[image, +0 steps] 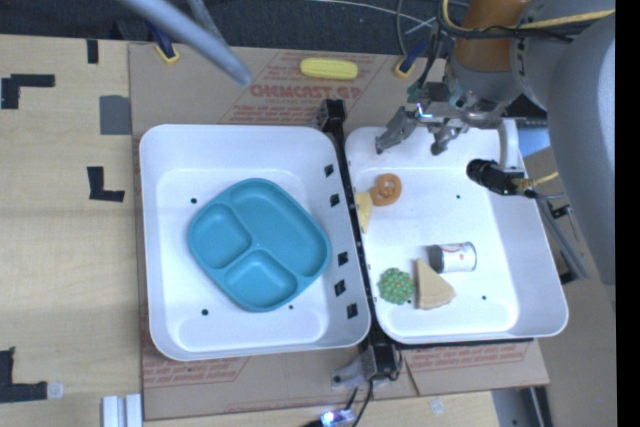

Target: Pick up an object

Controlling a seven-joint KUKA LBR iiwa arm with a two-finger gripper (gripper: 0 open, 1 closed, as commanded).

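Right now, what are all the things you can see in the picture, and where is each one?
Shallow white plastic bins: two, white, side by side on the bench.
Blue plastic divided plate: one, blue, lying in the left bin.
Small orange ring-shaped toy: one, orange, near the top left of the right bin.
Green bumpy round toy: one, green, low in the right bin.
Tan wedge-shaped piece: one, tan, beside the green toy.
Small white can with a red band: one, white and red, on its side above the wedge.
Yellow oblong toy: one, yellow, on the brown board behind the bins.
Gripper: one, grey, over the right bin's top edge, open, holding nothing.
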